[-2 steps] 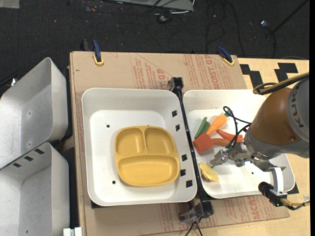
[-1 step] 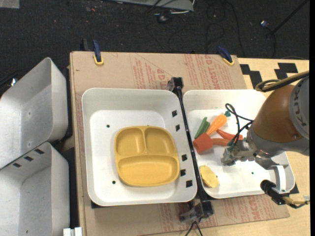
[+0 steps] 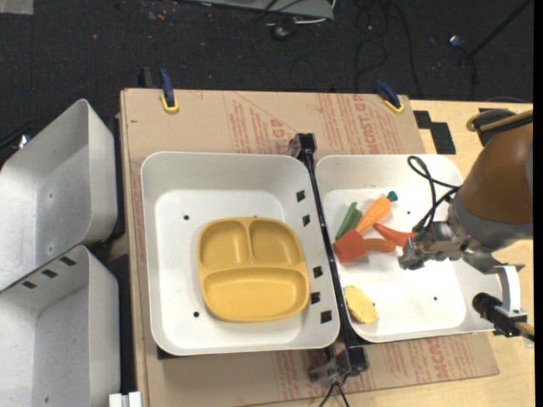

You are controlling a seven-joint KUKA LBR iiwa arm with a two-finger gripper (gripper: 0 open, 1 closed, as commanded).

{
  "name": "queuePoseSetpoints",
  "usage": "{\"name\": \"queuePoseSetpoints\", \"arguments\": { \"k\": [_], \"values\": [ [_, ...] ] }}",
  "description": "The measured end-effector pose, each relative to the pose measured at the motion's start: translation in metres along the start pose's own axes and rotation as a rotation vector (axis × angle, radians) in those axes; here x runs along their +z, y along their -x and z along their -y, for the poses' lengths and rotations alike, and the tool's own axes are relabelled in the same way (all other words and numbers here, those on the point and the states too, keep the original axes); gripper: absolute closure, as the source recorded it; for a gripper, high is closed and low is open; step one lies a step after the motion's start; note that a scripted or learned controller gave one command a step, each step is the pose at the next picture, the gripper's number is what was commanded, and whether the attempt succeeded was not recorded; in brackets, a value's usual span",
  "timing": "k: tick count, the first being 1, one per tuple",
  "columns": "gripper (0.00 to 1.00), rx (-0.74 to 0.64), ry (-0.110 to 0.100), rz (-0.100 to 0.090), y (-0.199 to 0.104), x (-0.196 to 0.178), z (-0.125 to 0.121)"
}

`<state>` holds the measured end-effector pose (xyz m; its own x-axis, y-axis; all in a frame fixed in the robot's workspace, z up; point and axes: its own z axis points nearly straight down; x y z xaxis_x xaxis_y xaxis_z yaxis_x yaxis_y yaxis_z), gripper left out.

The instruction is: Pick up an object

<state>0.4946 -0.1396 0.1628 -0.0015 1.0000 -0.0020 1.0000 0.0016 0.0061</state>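
Gripper (image 3: 413, 254) hangs low in the right bin (image 3: 441, 316), at 3 o'clock from the red utensil (image 3: 366, 242); its state cannot be told, and nothing is seen grasped. Toy carrot (image 3: 372, 213) lies at 11 o'clock from the gripper, and a yellow piece (image 3: 361, 304) sits at 7 o'clock near the divider. This low position suits a pick of the utensil handle. The left bin (image 3: 165, 312) holds a yellow divided plate (image 3: 253, 269). Both bins rest on a cardboard sheet (image 3: 254, 121) over dark carpet (image 3: 76, 41).
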Motion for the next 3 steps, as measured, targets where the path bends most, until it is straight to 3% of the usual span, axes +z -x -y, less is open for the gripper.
{"name": "queuePoseSetpoints", "arguments": {
  "k": [1, 2, 3],
  "values": [
    [1.0, -0.001, 0.001, 0.0, 0.006, -0.061, 0.002],
    [1.0, -0.001, -0.004, -0.001, 0.006, -0.067, 0.001],
    [1.0, -0.006, -0.004, -0.002, -0.042, -0.076, -0.01]
  ]
}}
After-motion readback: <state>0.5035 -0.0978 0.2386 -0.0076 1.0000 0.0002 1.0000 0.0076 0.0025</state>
